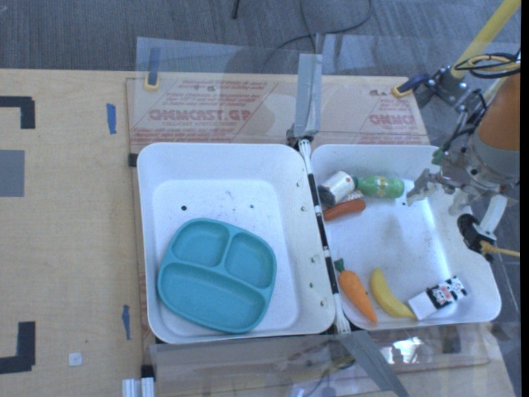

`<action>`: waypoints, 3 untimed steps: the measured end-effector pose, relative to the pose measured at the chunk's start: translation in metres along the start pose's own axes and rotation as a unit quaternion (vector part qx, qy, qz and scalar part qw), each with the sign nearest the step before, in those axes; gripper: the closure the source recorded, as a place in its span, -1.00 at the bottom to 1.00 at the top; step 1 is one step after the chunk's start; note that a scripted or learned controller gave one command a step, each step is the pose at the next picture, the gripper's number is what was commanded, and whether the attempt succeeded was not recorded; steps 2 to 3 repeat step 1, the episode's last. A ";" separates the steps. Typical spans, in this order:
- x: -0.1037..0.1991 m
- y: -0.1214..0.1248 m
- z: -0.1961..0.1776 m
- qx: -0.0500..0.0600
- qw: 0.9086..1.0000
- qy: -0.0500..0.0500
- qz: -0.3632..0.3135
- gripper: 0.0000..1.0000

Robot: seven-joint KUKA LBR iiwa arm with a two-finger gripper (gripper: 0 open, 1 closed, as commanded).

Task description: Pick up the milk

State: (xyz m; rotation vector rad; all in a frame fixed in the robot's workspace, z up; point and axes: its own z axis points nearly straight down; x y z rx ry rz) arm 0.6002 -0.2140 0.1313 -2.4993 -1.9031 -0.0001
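Note:
The milk (439,296) is a small white carton with black cow patches. It lies on its side in the front right corner of the right bin (413,236), just right of the banana. My gripper (456,200) hangs over the back right edge of that bin, well behind the milk. It is open, with nothing between its fingers.
The right bin also holds a yellow banana (388,295), an orange carrot (358,294), a reddish sausage (344,209), a white cup (336,185) and a green object (380,187). The left bin (216,180) holds a teal divided plate (217,275). Cables hang beside the arm.

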 end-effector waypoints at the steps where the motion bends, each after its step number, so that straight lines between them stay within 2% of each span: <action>1: -0.001 -0.047 0.012 0.000 1.000 0.000 -0.020 -1.00; 3: -0.001 -0.047 0.012 0.000 1.000 0.000 -0.020 -1.00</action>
